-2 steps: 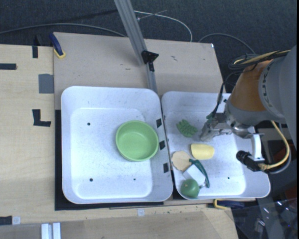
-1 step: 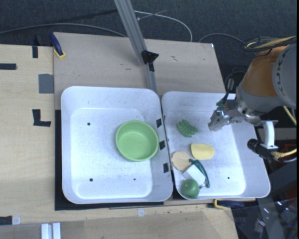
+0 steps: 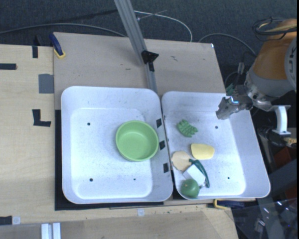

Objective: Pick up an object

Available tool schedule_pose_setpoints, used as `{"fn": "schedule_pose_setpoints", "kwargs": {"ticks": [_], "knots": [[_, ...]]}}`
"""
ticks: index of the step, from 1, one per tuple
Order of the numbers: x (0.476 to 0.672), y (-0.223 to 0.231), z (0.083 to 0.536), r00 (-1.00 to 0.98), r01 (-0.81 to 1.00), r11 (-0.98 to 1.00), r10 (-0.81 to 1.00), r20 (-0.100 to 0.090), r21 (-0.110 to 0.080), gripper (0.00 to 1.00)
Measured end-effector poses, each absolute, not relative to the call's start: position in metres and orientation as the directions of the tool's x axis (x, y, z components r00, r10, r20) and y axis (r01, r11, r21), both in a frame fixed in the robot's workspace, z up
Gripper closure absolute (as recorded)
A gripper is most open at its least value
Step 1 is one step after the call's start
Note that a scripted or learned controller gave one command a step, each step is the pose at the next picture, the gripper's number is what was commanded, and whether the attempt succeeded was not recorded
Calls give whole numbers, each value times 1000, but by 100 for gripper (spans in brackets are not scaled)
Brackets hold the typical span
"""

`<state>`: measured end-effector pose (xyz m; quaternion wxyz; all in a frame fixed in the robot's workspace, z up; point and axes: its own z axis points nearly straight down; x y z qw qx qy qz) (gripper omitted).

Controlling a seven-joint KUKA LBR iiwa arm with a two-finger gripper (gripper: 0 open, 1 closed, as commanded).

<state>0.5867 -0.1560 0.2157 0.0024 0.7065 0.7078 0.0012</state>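
Round smooth green bowl (image 3: 136, 141)

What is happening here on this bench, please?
A robot arm reaches in from the right, and its gripper is above the upper right part of the right bin. Nothing shows between its fingers. In that bin lie a green leafy piece, a yellow piece, a tan round piece, a white and green item and a green ball. The left bin holds a green bowl. Nothing has been picked up yet.
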Motion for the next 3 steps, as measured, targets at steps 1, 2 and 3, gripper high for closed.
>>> {"fn": "schedule_pose_setpoints", "kwargs": {"ticks": [1,2,3], "knots": [[588,-156,269,-2,1000,2,1000,-2,5,100],[585,-113,261,-4,1000,4,1000,0,-2,100],[583,-59,244,-6,1000,6,1000,2,-3,100]]}}
